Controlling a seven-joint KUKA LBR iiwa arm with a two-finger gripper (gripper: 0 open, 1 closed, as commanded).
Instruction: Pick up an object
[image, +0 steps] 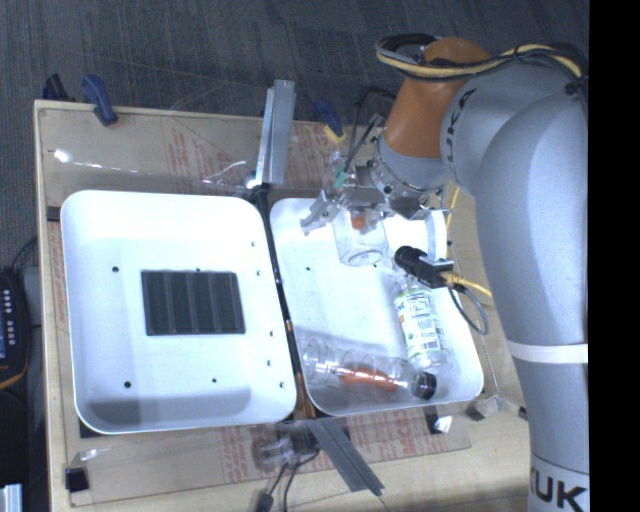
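Gripper (350, 200) hangs over the far end of the right white bin (300, 290), and I cannot tell its state. A clear plastic cup (362, 240) sits just under it. The clear plastic bottle with a black cap (420, 325) lies nearer to me, long axis along the bin's right wall. Another clear bottle with an orange part inside (365, 375) lies across the near wall.

Single fixed camera above the bench (150, 450), slanted down over both white bins (100, 230).
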